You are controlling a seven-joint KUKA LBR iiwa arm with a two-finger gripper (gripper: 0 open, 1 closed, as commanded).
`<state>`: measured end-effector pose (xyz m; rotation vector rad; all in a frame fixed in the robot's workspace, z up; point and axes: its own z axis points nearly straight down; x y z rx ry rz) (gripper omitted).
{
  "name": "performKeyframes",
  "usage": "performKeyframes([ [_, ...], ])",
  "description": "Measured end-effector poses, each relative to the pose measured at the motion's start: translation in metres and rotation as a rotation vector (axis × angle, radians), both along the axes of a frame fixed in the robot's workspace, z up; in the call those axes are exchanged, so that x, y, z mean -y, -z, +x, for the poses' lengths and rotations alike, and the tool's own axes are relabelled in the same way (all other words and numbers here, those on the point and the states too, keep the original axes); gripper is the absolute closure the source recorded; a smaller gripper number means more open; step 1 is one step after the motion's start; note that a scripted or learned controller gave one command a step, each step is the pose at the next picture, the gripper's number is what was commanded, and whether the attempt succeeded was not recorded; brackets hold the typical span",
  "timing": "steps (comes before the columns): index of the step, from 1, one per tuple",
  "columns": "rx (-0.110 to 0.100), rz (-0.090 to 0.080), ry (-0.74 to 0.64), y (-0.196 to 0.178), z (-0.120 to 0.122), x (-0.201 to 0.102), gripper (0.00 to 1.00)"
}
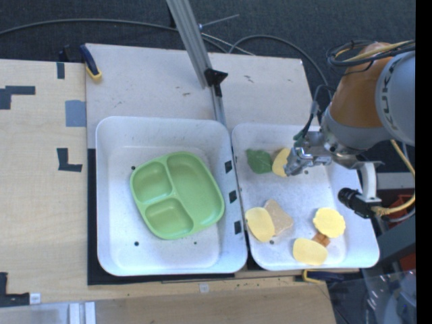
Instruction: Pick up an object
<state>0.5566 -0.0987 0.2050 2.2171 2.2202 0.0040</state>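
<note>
A pale wooden bench (pixel 40 201) fills the left and lower part of the view, with a lighter board (pixel 202 79) laid across its upper middle. Dark tape marks (pixel 17 94) and a grey patch (pixel 75 113) sit on the wood at the left. A blue and yellow clamp (pixel 90 62) grips the board's upper left corner. A grey metal rail (pixel 189 29) slants down from the top to a black bracket (pixel 214 77). Beyond the bench lies dark floor (pixel 283 9), crossed by black cables (pixel 101 24). The light is even and soft.
</note>
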Motion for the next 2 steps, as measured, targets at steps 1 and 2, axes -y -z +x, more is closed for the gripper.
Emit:
performKeyframes([
  [1, 0.0, -0.001, 0.0, -0.055, 0.003, 0.01, 1.0],
  [2, -0.006, 0.003, -0.006, -0.047, 0.002, -0.053, 1.0],
])
